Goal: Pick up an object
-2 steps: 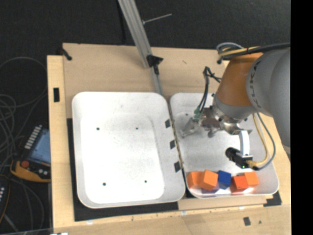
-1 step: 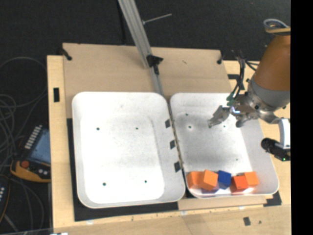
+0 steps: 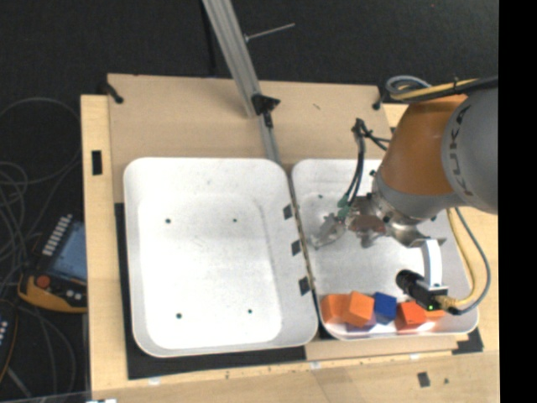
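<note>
Several small blocks lie along the front edge of the right bin (image 3: 336,175): an orange block (image 3: 347,307), a blue block (image 3: 384,306) and another orange block (image 3: 411,315). A bit of purple shows under them near the rim. My gripper (image 3: 330,227) hangs over the left middle of the right bin, close to the divider between the bins, well behind the blocks and apart from them. Nothing shows in it. The grey and orange wrist (image 3: 419,158) looms over the bin's right half and hides part of its floor.
The left bin (image 3: 210,250) lies beside the right one, its white floor speckled. A slanted metal rail (image 3: 239,53) runs from the top of the view down to the bins' divider. Cables and a handheld pendant (image 3: 59,263) lie off the bench to the left.
</note>
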`<move>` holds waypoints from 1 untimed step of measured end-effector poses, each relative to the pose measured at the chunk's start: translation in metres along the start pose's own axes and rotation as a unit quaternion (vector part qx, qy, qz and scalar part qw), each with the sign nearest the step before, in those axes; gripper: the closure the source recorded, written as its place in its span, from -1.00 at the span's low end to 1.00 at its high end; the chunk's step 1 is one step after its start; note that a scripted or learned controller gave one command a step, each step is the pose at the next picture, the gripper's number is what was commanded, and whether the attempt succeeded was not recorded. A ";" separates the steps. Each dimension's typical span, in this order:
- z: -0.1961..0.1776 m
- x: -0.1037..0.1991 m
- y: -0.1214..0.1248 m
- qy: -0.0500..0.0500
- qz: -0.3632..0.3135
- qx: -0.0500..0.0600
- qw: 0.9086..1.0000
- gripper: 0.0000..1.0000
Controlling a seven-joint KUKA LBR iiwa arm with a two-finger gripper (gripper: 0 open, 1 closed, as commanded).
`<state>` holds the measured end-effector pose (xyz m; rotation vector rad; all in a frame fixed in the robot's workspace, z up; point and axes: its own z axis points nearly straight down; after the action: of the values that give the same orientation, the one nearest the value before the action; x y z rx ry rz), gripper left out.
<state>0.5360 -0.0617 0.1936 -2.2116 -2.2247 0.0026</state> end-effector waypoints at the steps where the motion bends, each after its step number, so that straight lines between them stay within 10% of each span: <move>1: -0.073 -0.008 0.029 -0.002 0.001 -0.007 1.000 -1.00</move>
<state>0.5649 -0.0697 0.2668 -2.2237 -2.2306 -0.0084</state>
